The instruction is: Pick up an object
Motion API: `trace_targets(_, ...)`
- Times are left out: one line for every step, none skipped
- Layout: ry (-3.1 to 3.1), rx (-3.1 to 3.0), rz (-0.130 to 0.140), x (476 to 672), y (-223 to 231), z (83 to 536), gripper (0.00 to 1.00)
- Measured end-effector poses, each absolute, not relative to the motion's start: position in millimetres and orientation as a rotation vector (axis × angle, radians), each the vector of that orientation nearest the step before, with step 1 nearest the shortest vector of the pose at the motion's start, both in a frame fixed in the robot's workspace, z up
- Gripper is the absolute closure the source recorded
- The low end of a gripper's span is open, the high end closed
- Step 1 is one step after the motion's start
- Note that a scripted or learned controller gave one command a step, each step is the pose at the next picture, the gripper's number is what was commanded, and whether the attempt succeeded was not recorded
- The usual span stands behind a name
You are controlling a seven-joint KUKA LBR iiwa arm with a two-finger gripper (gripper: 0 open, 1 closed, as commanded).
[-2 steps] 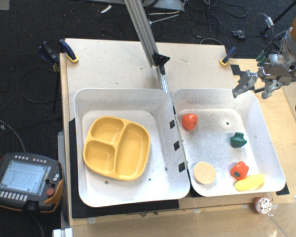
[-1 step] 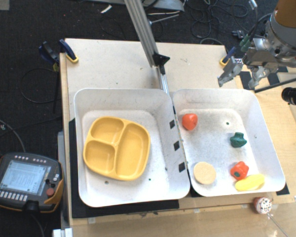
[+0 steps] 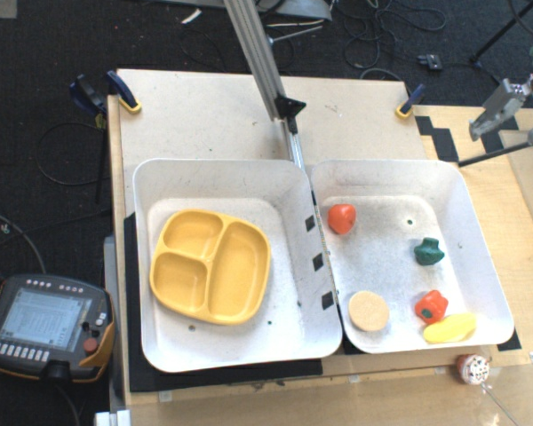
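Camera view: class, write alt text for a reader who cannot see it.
Two shallow white bins sit side by side: the left bin holds a yellow divided plate; the right bin holds an orange-red piece, a green piece, a tan disc, a red pepper and a yellow piece.
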State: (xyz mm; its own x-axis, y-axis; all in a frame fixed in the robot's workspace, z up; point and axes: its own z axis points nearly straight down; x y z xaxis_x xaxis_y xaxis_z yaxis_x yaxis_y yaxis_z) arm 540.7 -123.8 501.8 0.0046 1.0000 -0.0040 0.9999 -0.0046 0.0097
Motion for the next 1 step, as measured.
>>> trace_targets(2.207,2.223,0.001,547.2,-199.2,548.5,0.0)
